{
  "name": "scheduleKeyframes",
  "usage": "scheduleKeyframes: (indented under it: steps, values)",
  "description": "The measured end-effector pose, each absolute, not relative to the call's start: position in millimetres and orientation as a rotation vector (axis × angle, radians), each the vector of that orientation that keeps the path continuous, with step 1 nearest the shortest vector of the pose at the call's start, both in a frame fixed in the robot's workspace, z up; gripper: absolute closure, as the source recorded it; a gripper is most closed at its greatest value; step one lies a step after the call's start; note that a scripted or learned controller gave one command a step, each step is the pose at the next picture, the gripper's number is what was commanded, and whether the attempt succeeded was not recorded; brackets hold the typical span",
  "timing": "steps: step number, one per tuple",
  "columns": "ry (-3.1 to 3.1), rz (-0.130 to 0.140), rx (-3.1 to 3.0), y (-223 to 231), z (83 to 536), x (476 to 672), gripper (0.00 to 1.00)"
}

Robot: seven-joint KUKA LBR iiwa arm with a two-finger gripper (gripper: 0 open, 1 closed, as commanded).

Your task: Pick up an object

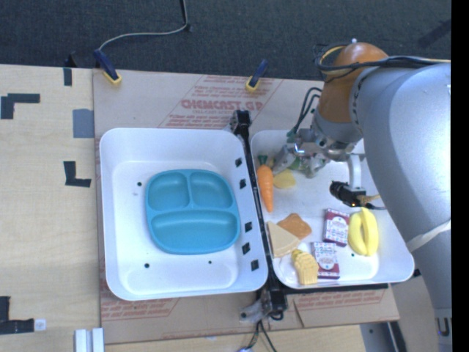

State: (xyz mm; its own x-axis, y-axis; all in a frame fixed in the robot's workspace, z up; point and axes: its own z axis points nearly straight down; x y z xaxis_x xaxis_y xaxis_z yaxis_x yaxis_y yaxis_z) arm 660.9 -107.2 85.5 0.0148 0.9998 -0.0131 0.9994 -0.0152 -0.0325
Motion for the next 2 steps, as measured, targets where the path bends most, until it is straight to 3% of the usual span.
scheduleKeyframes:
  steps: [1,2]
  values:
    - [-2.222,0.004,-2.22,-70.5,127.7,645.3,0.0]
    - [-2.223,0.004,-2.22,-70.3,128.0,645.6,0.0]
